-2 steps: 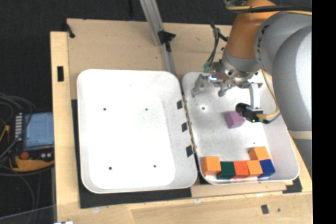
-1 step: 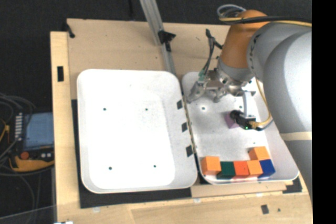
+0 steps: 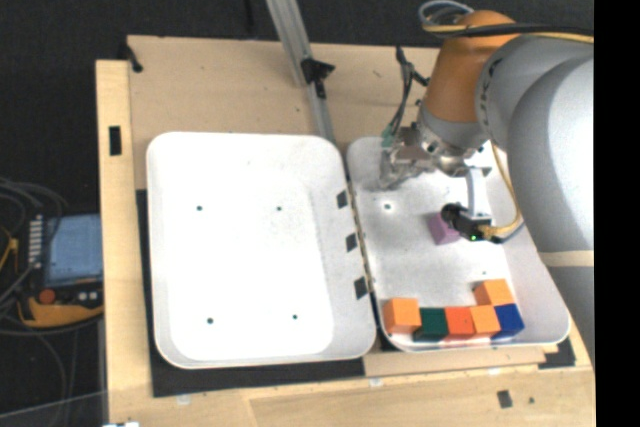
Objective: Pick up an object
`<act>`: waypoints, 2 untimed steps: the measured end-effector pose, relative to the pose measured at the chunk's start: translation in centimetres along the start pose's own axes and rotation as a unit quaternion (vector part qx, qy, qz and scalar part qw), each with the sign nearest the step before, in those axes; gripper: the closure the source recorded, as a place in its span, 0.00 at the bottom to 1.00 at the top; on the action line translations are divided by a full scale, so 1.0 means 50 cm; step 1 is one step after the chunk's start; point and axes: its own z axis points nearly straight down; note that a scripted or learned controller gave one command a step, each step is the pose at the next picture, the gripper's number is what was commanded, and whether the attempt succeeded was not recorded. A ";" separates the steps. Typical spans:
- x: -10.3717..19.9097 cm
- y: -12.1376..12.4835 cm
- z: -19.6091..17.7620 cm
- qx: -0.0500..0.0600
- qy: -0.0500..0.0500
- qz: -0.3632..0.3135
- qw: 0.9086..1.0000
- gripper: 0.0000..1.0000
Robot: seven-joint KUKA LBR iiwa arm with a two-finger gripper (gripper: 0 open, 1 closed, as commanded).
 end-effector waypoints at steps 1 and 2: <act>-0.017 0.014 -0.119 -0.002 0.000 -0.003 1.000 1.00; -0.004 0.032 -0.227 -0.002 0.000 -0.006 1.000 1.00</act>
